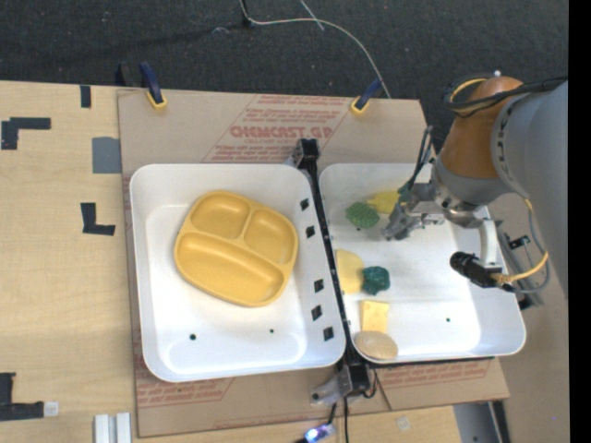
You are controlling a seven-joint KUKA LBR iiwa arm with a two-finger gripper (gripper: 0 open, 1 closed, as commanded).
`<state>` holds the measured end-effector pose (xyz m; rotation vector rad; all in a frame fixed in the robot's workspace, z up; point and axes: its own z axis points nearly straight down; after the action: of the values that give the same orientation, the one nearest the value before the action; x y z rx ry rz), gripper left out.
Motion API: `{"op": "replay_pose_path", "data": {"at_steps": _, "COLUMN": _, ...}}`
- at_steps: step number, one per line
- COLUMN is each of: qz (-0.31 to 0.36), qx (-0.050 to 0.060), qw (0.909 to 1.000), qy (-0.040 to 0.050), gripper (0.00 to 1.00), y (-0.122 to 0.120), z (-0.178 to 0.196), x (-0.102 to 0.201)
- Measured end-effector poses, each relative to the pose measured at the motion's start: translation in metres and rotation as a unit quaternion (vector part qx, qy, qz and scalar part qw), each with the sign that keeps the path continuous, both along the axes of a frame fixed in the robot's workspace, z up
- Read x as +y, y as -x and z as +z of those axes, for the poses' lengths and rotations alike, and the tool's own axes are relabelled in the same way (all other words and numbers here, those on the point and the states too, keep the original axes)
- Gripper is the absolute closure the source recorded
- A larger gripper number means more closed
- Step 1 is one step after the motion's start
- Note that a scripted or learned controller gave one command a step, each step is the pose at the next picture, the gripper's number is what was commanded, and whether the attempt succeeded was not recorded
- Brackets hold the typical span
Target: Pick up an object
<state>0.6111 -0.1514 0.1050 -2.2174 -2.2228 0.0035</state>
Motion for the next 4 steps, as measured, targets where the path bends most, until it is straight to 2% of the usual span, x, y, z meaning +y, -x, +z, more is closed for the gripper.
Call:
{"op": "replay_pose_path", "data": {"at_steps": 2, "qz": 0.000, "qx": -0.004, "qw": 1.0000, "qy": 0.0007, "gripper": 1.00, "y": -0.001, "z": 0.116, "x": -0.001}}
{"op": "replay_pose_path", "data": {"at_steps": 3, "qz": 0.001, "qx": -0.001, "qw": 1.0000, "qy": 0.0000, "gripper": 1.00, "y": 0.004, "z": 0.115, "x": 0.043}}
{"op": "replay_pose_path", "data": {"at_steps": 4, "qz": 0.002, "qx": 0.000, "qw": 1.0000, "qy": -0.0012, "gripper": 1.00, "y": 0.021, "z": 0.125, "x": 0.096}}
